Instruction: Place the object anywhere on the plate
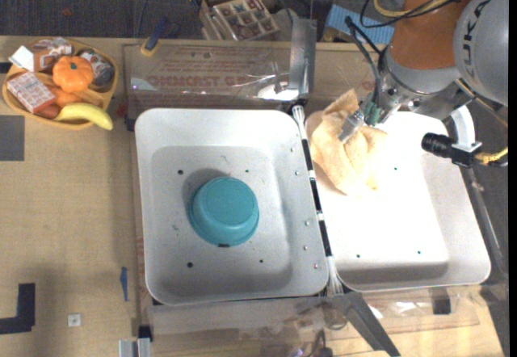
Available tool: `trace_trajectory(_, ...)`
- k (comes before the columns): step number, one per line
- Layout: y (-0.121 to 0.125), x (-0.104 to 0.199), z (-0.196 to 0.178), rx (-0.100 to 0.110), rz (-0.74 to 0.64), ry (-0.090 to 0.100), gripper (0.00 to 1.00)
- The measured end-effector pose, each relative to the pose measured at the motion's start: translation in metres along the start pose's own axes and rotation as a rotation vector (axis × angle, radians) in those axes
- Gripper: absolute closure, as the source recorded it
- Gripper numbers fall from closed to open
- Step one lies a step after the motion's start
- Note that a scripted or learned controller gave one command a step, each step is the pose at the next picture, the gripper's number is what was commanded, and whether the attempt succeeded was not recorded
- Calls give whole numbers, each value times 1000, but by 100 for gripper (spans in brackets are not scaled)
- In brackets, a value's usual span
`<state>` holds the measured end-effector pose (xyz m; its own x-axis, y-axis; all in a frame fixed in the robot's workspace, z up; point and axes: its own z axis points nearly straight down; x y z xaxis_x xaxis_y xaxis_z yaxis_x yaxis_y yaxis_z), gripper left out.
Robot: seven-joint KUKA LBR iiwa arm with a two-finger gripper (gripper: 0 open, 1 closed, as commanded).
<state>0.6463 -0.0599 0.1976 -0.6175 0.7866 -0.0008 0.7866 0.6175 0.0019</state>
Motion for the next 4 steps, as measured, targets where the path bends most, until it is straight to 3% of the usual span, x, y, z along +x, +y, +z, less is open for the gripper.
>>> trace_trajectory(1,-1,-3,-28,-2,4,-4,100)
trace_trajectory(3,55,64,-38,-5,-792,-5,100)
trace_trajectory(4,85,102,-27,-3,-903,-2,100)
